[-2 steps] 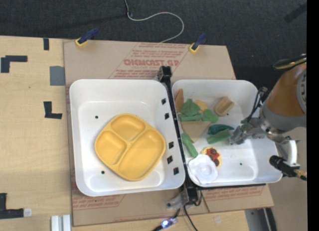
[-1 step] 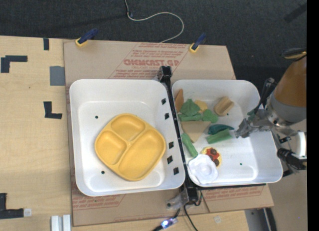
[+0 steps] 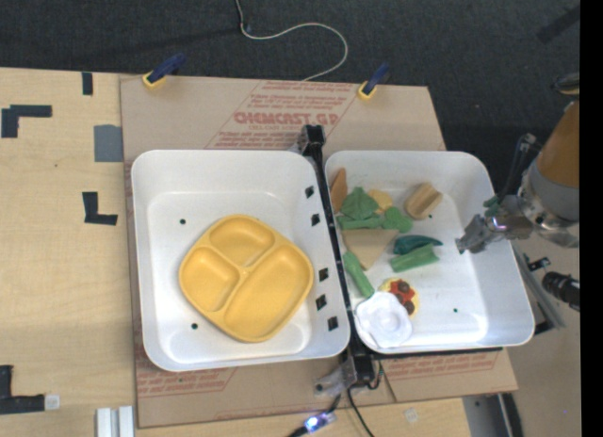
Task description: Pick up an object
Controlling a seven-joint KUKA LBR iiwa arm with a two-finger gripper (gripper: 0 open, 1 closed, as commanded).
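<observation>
Cardboard underlies two white bins on the bench; the left bin (image 3: 151, 237) holds a yellow tray (image 3: 247, 277). Toys crowd the left half of the right bin (image 3: 490, 327): green pieces (image 3: 415, 252), a white cup (image 3: 384, 318). At frame right the gripper (image 3: 474, 235) hovers over that bin's right side, pinching nothing; whether its claw is spread cannot be told. The arm appears to be on approach; next it should shift left and descend onto a toy.

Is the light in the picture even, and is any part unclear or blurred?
Camera view: light is soft and even, with faint shadows inside the white bins; the yellow tray is sharp; the gripper is dark and slightly blurred; the small objects in the right bin look soft.
</observation>
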